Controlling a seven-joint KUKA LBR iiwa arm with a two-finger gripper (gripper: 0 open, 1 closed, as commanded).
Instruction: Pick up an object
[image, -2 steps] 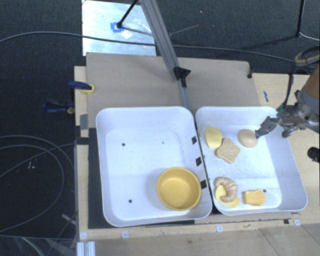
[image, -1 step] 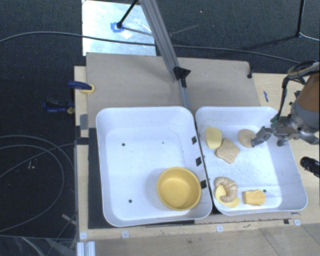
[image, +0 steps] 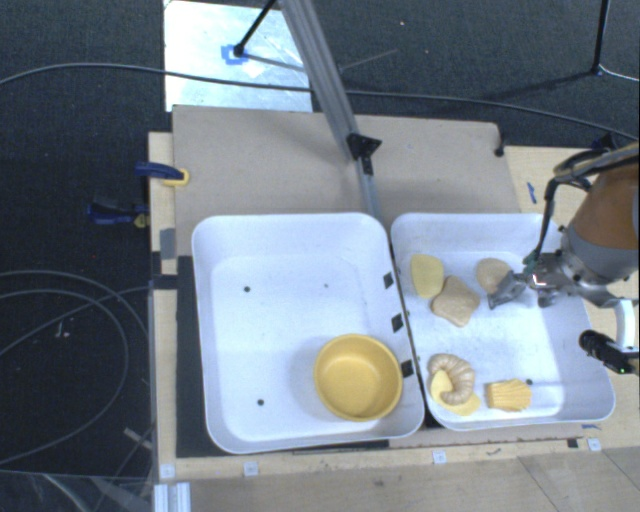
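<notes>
1. Left bin (image: 230, 250): a yellow bowl (image: 359, 376) sits upright at about 5 o'clock, close to the near rim.
2. Right bin (image: 590, 395): near edge holds a curled croissant (image: 455, 375) at 7 o'clock, lying on a small yellow piece (image: 443, 388). A ridged yellow block (image: 509, 395) lies just beside them at 6 o'clock.
3. Mid right bin: a tan bread slice (image: 455, 301) at 9 o'clock, touching or nearly touching a pale yellow wedge (image: 427, 274) at 10 o'clock.
4. A round tan bun (image: 492, 272) lies at 12 o'clock of the bin centre, near the far rim.
5. End effector (image: 510, 291) comes in from 3 o'clock, tip low, just beside the bun at its 5 o'clock side. Contact with the bun: cannot tell. Open or closed: cannot tell, too small and blurred.
6. Arm (image: 610, 215) with an orange band is above the right bin's 2 o'clock corner.
7. Far tabletop (image: 260, 160): a grey pole (image: 325, 70) slants across it; a blue and yellow clamp (image: 160, 173) is on its 9 o'clock edge.
</notes>
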